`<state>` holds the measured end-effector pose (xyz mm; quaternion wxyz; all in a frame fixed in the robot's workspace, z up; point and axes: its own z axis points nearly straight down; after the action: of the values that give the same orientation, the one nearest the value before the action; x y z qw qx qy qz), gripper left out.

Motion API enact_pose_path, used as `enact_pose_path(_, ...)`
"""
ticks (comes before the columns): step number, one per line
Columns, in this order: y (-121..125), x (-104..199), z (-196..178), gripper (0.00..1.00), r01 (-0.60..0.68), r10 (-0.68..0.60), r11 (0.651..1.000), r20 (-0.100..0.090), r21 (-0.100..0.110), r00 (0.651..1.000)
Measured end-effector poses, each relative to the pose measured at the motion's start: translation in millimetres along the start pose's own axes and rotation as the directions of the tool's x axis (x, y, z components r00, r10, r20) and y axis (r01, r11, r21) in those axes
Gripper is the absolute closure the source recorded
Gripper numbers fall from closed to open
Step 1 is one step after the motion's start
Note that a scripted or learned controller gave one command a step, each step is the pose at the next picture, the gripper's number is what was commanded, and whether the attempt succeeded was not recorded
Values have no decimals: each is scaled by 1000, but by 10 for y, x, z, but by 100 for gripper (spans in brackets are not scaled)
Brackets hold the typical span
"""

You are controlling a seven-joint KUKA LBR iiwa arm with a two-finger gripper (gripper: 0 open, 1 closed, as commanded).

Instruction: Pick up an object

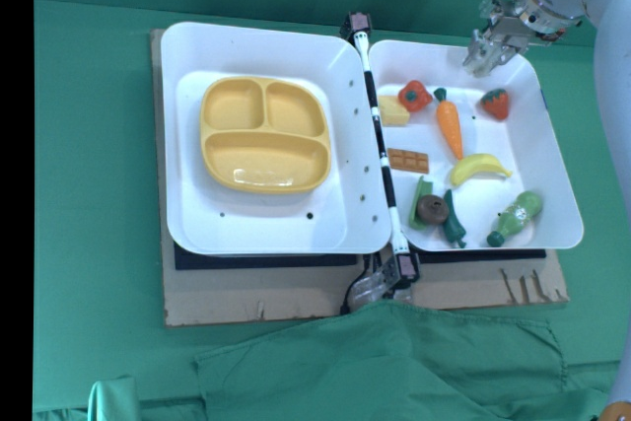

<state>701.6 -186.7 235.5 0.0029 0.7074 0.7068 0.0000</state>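
The hand [485,55] hangs over the right bin's [558,175] top edge, at about one o'clock; I cannot tell how it is set. Below it lie a strawberry [495,104], carrot [450,126] and banana [478,169]. A yellow plate [264,134] sits in the left bin [187,202].

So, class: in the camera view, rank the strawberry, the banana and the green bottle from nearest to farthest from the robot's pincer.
Measured from the pincer at the right bin's far edge:
1. Strawberry, close by, near the bin's far right side.
2. Banana, mid-bin, lying crosswise.
3. Green bottle, at the near right corner.
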Motion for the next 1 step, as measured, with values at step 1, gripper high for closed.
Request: enact_pose_path(1, -10, -5, 7, 100, -1, 1, 1000, 0, 1, 1000)
